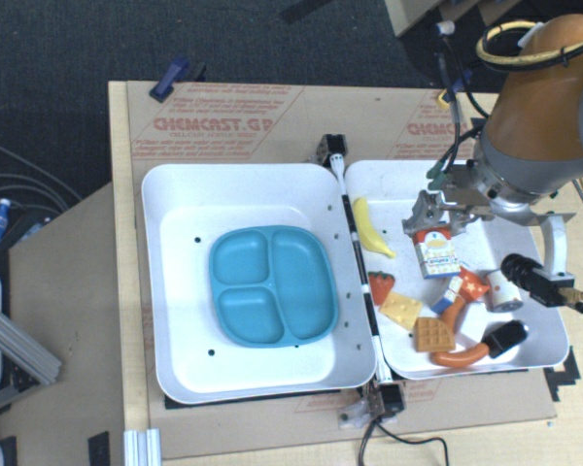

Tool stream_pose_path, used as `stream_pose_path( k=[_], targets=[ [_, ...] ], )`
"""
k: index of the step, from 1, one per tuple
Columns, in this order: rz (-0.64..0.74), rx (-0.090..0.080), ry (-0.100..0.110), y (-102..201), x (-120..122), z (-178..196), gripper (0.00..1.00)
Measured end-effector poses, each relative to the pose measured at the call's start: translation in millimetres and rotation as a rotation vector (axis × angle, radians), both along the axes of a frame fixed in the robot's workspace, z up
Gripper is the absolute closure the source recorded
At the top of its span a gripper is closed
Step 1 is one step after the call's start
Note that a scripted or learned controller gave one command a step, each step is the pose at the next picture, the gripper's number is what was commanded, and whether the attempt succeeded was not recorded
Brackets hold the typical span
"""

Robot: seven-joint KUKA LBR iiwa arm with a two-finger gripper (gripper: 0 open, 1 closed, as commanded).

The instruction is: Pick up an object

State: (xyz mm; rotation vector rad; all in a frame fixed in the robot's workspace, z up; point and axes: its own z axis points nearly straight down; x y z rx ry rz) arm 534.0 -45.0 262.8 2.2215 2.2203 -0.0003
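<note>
My gripper (435, 217) hangs low over the right bin (396, 184), just above a small red, white and blue carton (437, 254). A yellow banana (371, 229) lies to the carton's left along the bin's left wall. Toward the front of the bin lie a red strawberry-like piece (381, 284), a yellow cheese wedge (401, 311), a brown waffle square (433, 335), an orange sausage (456, 356) and a black piece (505, 337). The gripper's body hides whether it touches the carton.
The left bin (175, 202) bears a blue divided plate (272, 284). A small orange and white toy (469, 286) and a white cylinder (506, 296) lie right of the carton. The arm's grey body (534, 153) overhangs the right bin's far right corner.
</note>
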Motion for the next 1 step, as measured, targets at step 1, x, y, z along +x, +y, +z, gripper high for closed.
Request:
stream_pose_path(
  k=[1],
  targets=[
    [0.001,0.002,0.004,52.6,-34.6,-9.5,1.0]
  ],
)
